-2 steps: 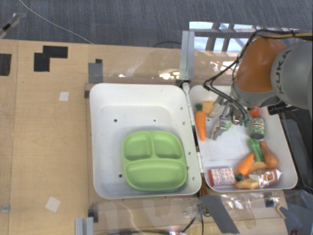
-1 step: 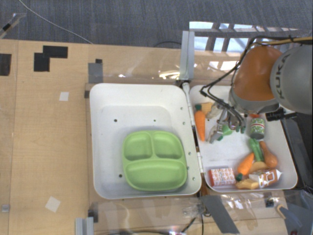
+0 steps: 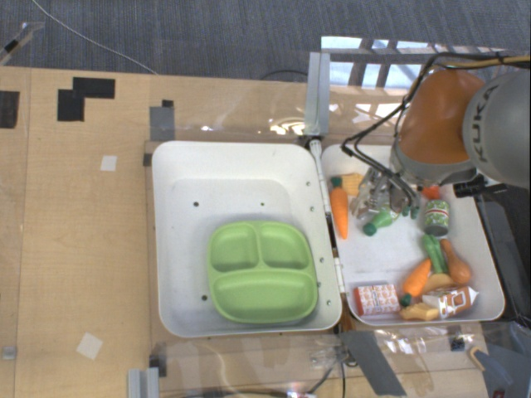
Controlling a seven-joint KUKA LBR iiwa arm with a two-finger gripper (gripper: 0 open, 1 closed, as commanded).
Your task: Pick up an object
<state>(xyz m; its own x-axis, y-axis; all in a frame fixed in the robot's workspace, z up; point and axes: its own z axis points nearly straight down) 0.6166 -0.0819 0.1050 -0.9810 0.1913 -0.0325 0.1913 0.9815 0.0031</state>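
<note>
Camera view shows a small green bottle-like toy (image 3: 379, 220) lying on the floor of the right bin (image 3: 489, 305), its long axis running left-down to right-up. It sits just below and touching the tip of the gripper (image 3: 383, 199), which is low over the bin's upper half. Whether the toy is between the tips or only under them cannot be told, nor how the tips stand. An orange carrot (image 3: 339, 210) lies just to the left by the bin wall, upright in the picture; a green-labelled can (image 3: 436, 216) is near on the right. The left bin (image 3: 174, 181) carries a green divided plate (image 3: 262, 270).
</note>
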